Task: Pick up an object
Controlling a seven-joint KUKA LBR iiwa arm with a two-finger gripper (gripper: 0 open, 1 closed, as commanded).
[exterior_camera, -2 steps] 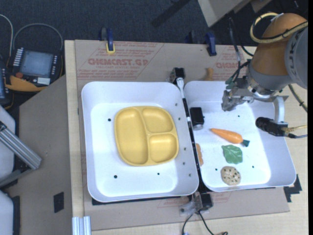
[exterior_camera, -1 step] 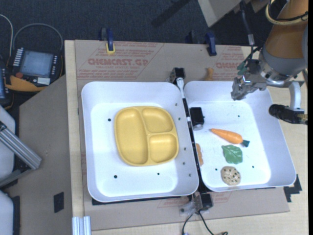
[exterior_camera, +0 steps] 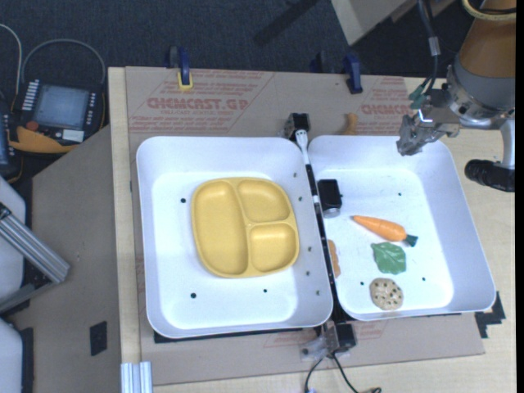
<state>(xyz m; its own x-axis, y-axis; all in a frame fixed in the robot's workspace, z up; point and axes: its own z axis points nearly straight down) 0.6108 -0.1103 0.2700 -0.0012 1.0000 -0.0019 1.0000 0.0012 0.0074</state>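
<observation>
Our claw (exterior_camera: pixel 412 140), its state unclear, hovers at the right bin's (exterior_camera: pixel 458 199) far edge; we should descend squarely over the carrot (exterior_camera: pixel 378 228).

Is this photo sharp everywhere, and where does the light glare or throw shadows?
In the camera view, the carrot, cookie and yellow divided tray look fairly sharp; the pincer at the right bin's far edge is softer and slightly blurred. The left bin's white floor is bright and washed out, with soft shadows beside the tray. The dark floor beyond the bench shows little detail.
</observation>
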